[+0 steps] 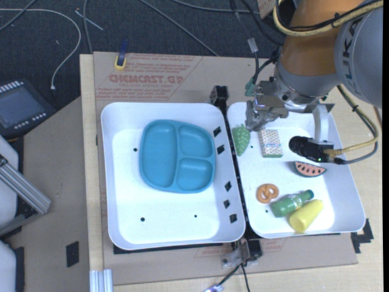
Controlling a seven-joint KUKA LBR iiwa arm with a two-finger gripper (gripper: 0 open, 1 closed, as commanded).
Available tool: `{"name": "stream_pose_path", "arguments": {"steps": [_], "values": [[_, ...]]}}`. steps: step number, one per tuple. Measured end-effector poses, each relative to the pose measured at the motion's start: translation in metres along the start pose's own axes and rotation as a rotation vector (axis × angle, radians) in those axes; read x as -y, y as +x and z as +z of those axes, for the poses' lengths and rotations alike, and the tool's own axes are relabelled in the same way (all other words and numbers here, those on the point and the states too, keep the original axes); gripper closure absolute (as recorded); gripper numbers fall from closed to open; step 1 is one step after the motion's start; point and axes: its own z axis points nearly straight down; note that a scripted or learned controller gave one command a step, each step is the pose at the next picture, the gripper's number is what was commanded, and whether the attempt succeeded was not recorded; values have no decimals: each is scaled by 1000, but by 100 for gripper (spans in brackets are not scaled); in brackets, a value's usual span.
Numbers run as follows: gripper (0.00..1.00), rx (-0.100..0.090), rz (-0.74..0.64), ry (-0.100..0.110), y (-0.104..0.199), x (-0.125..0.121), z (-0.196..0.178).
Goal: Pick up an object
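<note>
You'll find the gripper point(255, 121) low over the far left corner of the right bin point(338, 194), just up and to the left of the dotted packet point(270, 143). From this slanted angle you cannot tell how wide it stands, and nothing shows clamped in it.

The nearest thing to it is a green knobbly piece point(242, 140), possibly a toy vegetable, though the view is too coarse to be sure. It lies just left of the packet, against the bin's left wall and right below the gripper; whether the two touch is not clear.

Everything else in that bin sits nearer the camera than the packet:
- a watermelon slice point(310, 168), down and to its right
- a small pretzel-like ring point(267, 193), directly below it
- a green bottle point(290, 203) lying on its side, touching a yellow piece point(306, 216) at the front

Well left of the packet (across the divider), the left bin point(121, 193) holds a blue divided plate point(177, 156), lying flat.
</note>
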Motion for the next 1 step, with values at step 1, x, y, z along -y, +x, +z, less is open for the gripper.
{"name": "stream_pose_path", "arguments": {"steps": [1], "values": [[100, 0, 1, 5, 43, -12, 34]]}}
